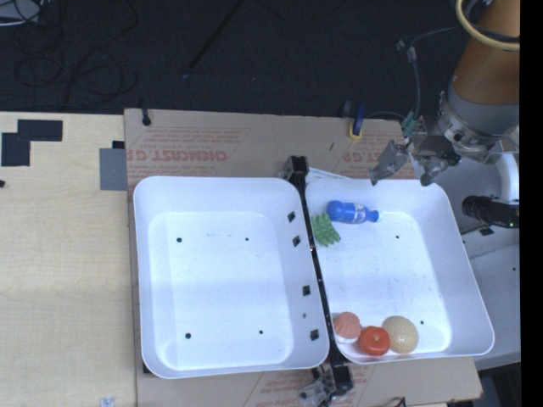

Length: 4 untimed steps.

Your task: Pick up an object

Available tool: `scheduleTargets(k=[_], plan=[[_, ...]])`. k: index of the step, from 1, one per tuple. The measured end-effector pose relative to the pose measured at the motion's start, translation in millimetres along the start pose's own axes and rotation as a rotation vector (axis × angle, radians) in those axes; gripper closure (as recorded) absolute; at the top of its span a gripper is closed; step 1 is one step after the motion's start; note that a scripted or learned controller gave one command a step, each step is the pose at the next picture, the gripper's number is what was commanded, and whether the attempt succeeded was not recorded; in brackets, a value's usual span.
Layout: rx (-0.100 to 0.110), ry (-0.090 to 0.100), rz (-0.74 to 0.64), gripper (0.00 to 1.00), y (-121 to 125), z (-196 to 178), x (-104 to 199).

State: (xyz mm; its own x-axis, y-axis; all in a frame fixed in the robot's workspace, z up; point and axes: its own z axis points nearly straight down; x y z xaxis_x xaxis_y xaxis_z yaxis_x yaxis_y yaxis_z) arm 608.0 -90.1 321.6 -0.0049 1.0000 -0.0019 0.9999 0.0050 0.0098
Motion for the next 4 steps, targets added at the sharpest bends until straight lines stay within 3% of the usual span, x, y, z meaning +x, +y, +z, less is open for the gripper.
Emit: scheduleTargets(k=[1,2,3,4], plan=[[0.023,0.004,0.003,0.0,-26.1,106.8,26.9],[0.011,0.001,0.005,0.0,-0.3,106.7,-1.2],[0.017,0.0,0.01,0.0,-20.6,143.9,-77.1],[0.003,-0.002,0.006,0.0,3.5,59.4,-114.6]])
